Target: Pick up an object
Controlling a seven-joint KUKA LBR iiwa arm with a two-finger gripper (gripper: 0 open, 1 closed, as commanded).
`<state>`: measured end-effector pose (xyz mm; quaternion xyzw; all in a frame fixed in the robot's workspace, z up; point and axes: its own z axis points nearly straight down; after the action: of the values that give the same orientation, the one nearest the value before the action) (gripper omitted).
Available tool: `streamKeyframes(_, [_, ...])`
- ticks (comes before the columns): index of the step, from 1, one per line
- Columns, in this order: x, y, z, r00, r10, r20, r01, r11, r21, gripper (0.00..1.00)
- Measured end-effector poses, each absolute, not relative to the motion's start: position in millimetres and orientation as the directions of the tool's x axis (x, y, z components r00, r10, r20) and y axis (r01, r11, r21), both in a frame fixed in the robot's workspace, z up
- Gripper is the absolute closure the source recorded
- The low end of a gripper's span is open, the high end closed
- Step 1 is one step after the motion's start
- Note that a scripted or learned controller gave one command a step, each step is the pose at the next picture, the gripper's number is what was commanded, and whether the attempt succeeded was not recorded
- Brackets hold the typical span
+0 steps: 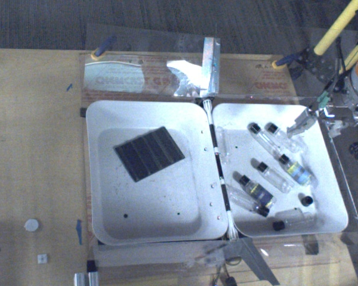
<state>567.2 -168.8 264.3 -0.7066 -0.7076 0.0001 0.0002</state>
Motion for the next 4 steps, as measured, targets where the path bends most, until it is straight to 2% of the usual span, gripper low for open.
streamKeyframes(1, [597.4,-187,161,0.008,1.0,0.0,1.0,-0.008,0.0,0.0])
streamKeyframes(2, [597.1,-199,96,-0.129,0.992,0.0,0.992,0.129,0.004,0.0])
streamKeyframes(3, [547.8,-203,87,-0.231,0.973,0.007,0.973,0.231,0.006,0.0])
streamKeyframes(4, [576.5,-207,89,-0.157,0.987,0.022,0.988,0.157,0.005,0.0])
